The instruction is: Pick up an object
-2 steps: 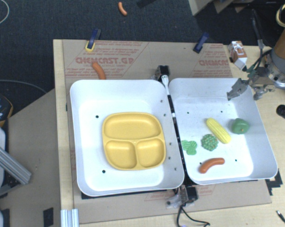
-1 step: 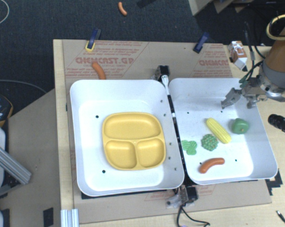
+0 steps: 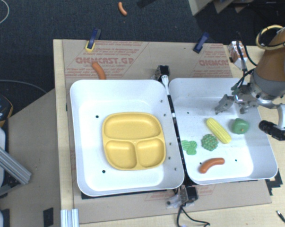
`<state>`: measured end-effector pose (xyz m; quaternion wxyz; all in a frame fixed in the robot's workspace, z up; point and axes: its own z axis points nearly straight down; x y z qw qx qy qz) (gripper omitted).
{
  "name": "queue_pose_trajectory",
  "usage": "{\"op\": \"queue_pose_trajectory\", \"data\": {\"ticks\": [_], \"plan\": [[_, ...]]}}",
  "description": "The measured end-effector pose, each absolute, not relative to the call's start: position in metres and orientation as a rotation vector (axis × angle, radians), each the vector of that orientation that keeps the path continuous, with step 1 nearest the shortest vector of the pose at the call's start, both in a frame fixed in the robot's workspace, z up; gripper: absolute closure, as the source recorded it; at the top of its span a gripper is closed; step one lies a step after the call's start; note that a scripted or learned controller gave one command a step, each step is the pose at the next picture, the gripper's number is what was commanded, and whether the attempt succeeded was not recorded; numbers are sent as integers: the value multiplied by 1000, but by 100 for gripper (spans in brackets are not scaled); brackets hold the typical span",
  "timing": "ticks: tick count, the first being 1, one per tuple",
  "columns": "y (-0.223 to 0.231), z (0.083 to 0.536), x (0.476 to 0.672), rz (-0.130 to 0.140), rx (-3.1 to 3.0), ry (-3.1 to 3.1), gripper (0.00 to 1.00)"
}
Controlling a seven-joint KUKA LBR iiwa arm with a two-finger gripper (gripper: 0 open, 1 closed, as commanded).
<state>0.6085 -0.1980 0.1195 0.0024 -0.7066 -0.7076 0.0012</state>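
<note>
The right bin (image 3: 260,162) holds a yellow corn cob (image 3: 218,130), a green round piece (image 3: 240,125), a broccoli floret (image 3: 209,142), a small green leafy piece (image 3: 189,146) and an orange sausage (image 3: 211,164). My gripper (image 3: 232,106) hangs over the bin's back part, just above and behind the corn and the green round piece. Its two grey fingers stand apart, open, with nothing between them. The arm's orange band (image 3: 273,63) rises at the right edge.
The left bin (image 3: 85,126) holds a yellow divided plate (image 3: 133,140). An orange sausage (image 3: 99,70) lies on the cardboard behind the left bin. Blue clamps (image 3: 92,39) (image 3: 201,42) grip the board's back edge. A black part (image 3: 274,129) juts in at the right.
</note>
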Motion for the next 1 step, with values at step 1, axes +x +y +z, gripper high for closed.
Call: {"op": "queue_pose_trajectory", "data": {"ticks": [1], "plan": [[-197, 82, 608, 4, -2217, -2219, 0]]}}
